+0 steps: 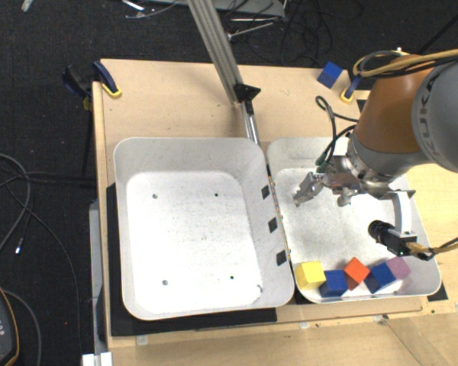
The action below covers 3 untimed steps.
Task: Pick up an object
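Single fixed camera view, high above the bench (183, 97), looking down at a slant, left bin (130, 166) near frame centre, right bin (290, 155) to its right, dark floor beyond the bench, moderate distance, arm (412, 120) entering from right.

Evenly and brightly lit from overhead; no strong directional source apparent; white bins (191, 166) near overexposure, surface speckle still legible; soft, short shadows beneath the arm (412, 120) and beside the blocks (355, 274); dark floor (38, 44) underexposed, cables barely separated from it; mild sheen on the orange band; overall sharpness moderate, fine detail grainy; pincer (324, 191) region slightly soft; straight table (175, 101) edges, no marked distortion.
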Each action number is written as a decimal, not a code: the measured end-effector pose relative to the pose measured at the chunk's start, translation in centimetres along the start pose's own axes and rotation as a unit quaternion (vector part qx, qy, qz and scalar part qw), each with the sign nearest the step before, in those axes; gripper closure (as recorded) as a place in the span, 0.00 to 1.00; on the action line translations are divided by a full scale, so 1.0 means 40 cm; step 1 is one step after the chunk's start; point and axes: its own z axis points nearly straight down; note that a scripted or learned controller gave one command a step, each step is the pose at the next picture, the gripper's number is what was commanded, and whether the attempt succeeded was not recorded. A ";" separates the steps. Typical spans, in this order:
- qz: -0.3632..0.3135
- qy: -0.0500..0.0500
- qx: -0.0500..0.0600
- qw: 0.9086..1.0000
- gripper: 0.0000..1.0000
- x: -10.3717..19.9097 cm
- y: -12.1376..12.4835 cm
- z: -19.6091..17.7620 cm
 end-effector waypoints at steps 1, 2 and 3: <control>0.003 0.000 0.002 1.000 0.00 -0.012 -0.147 0.001; -0.003 0.001 0.001 1.000 0.00 0.148 -0.172 0.001; 0.001 0.000 -0.001 1.000 1.00 0.139 -0.169 -0.025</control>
